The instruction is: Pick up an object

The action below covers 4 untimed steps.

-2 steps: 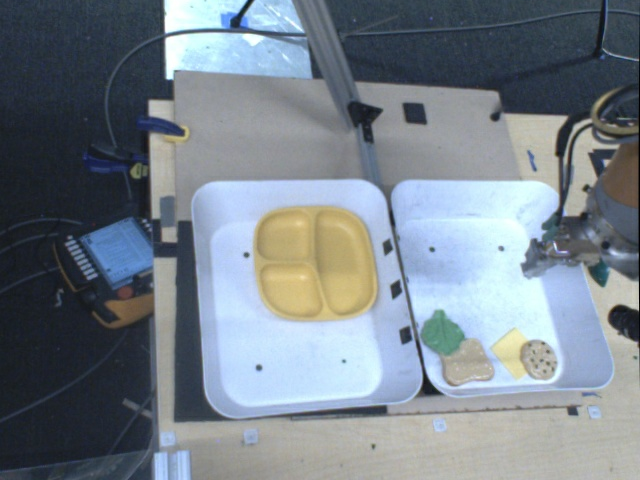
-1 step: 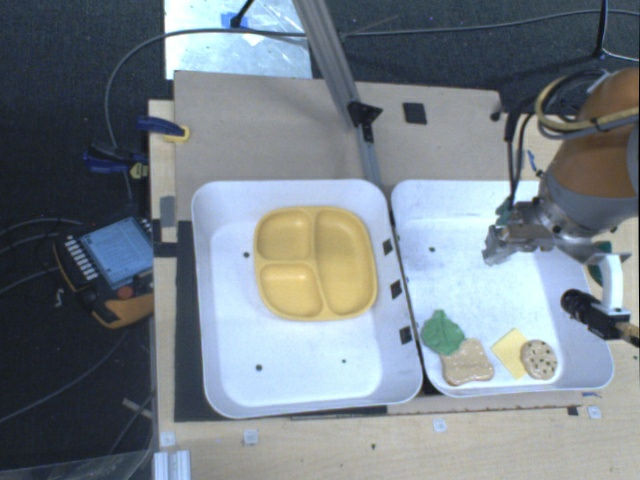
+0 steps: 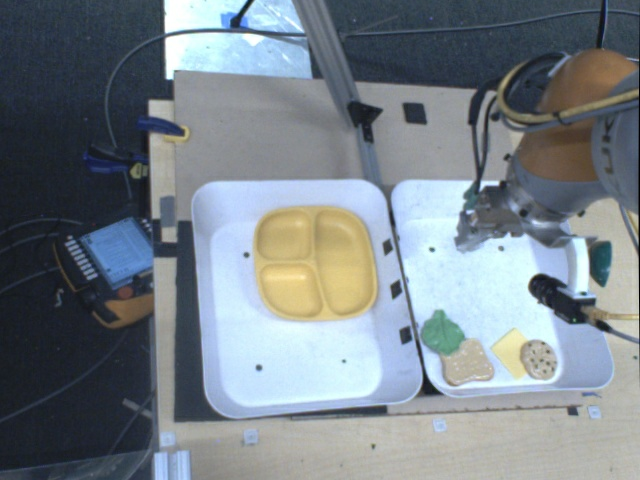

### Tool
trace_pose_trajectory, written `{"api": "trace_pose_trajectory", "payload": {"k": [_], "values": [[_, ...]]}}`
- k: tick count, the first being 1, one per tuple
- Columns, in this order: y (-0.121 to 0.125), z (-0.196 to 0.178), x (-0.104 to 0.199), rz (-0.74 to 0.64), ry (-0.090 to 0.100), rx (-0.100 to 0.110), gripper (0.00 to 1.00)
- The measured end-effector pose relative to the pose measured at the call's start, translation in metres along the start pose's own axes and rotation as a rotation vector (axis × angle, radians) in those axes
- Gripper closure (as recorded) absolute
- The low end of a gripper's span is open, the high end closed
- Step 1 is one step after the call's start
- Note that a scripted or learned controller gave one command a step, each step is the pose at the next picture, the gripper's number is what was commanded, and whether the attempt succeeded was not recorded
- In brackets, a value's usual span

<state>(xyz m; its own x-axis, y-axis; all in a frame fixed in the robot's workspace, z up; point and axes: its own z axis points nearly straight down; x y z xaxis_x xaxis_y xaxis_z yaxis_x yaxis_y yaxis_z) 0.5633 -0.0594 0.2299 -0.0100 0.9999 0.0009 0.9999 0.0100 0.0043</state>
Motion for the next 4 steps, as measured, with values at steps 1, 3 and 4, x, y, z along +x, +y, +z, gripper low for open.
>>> {"api": "trace_pose_trajectory", "payload": {"k": [1, 3, 4], "values": [[0.027, -0.009, 0.043, 0.000, 0.000, -0.001, 1.00], [0.080, 0.014, 0.139, 0.001, 0.001, 0.001, 1.00], [0.079, 0.013, 0.136, 0.004, -0.001, 0.002, 0.00]]}}
